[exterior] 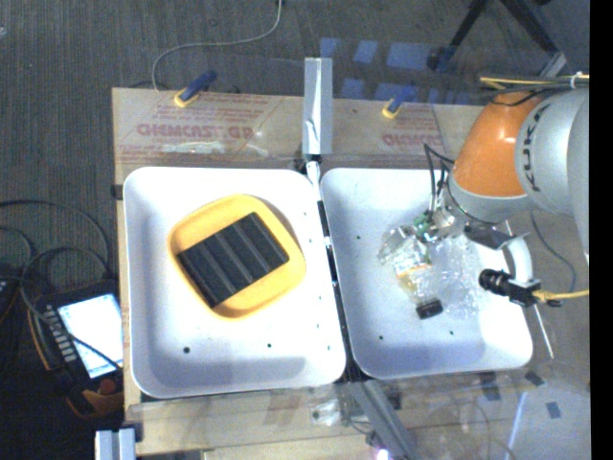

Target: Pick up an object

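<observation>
A yellow rounded block with a black ribbed top lies in the left bin. In the right bin sits a heap of crumpled clear plastic with a small green piece at its upper edge and a small black piece at its lower edge. My gripper hangs below the orange wrist band, low over the top of the plastic heap. The wrist hides what lies directly under it.
A metal divider post stands between the bins at the back. Two yellow-and-blue clamps hold the brown board behind the bins. A black cable stub juts out over the right bin's right side.
</observation>
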{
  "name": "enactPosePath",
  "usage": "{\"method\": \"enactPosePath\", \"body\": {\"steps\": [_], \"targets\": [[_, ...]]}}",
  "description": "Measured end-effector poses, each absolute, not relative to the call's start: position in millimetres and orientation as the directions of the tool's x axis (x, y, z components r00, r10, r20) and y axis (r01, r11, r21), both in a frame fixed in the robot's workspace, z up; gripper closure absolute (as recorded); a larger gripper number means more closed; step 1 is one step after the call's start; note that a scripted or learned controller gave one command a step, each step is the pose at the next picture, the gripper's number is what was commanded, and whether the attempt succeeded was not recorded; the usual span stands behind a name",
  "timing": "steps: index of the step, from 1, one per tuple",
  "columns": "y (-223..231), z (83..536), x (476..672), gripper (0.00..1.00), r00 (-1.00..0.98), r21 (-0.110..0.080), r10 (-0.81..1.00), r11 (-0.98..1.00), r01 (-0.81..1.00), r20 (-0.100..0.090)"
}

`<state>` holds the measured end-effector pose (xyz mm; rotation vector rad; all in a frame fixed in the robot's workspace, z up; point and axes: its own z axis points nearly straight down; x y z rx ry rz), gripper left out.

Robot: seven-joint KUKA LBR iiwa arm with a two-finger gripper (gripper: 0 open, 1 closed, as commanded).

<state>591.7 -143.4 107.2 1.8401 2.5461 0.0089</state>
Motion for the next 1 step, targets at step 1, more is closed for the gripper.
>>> {"method": "enactPosePath", "body": {"steps": [1], "targets": [[-72.8, 183.5, 604.4, 1.00, -0.301, 0.000, 0.954, 0.301, 0.954, 0.001]]}}
